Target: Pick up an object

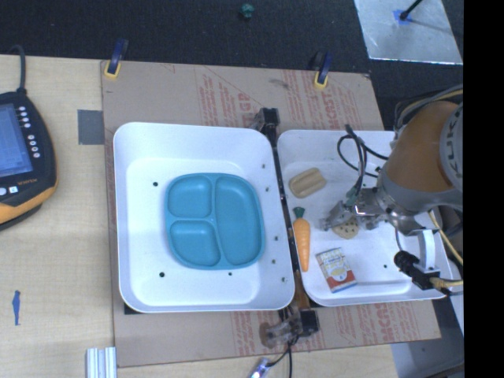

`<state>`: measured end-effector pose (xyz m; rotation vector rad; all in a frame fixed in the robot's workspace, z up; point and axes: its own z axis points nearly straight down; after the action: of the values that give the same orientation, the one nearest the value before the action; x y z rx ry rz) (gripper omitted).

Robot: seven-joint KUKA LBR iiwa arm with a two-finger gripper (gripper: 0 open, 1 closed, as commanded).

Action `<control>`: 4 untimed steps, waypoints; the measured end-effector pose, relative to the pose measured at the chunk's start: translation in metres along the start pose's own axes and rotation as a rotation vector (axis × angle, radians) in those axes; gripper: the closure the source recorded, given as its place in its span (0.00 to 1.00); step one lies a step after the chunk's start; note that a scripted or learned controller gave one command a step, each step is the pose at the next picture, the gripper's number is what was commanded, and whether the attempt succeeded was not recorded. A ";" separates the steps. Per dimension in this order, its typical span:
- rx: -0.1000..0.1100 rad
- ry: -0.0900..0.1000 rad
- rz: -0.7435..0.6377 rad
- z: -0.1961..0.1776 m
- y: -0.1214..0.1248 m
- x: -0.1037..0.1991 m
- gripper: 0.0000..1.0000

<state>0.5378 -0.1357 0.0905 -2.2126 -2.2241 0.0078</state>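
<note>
Right bin (370, 288) — glossy white plastic, shallow. In it: a tan bread roll (306, 183), an orange carrot (301, 242) along the left wall, a small red-and-white carton (335, 268), a speckled cookie (345, 227). Gripper (347, 214) low over the cookie, arm bent in from the right; grip not discernible. Left bin (134, 211) holds a blue three-compartment plate (214, 220).

Teach pendant (20, 160) sits at the worktop's (55, 290) left edge, two clamps (116, 60) pin the cardboard (197, 93), grey tape (90, 126) nearby.
</note>
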 end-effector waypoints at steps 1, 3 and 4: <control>-0.004 0.001 0.002 -0.002 0.062 -0.003 0.00; -0.003 -0.001 -0.002 -0.002 0.041 0.016 0.00; 0.011 0.002 0.000 0.001 0.115 0.000 0.00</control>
<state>0.6526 -0.1349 0.0886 -2.2063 -2.2181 0.0177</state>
